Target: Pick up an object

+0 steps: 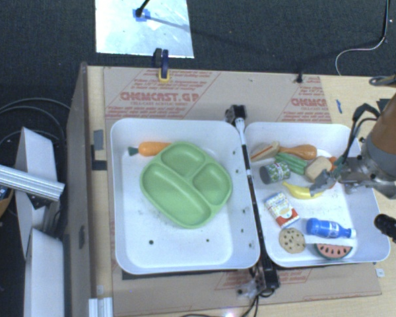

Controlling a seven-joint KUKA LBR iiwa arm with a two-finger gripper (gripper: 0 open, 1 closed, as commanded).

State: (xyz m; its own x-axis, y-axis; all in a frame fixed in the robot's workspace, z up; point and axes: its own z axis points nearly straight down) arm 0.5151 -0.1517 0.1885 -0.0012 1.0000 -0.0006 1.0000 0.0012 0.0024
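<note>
Banana (298, 190) yellow, curved, in right bin (366, 243) | hand (325, 180) over it | grip unclear

- Two white bins (185, 259), side by side.
- One green divided plate (186, 184).
- One toy carrot (152, 148).
- One banana (298, 191).
- One blue bottle (328, 228).
- One cookie (292, 240).
- One watermelon slice (333, 250).
- One small dark can (275, 172).
- One red-and-white packet (281, 209).
- One sandwich (264, 152).
</note>
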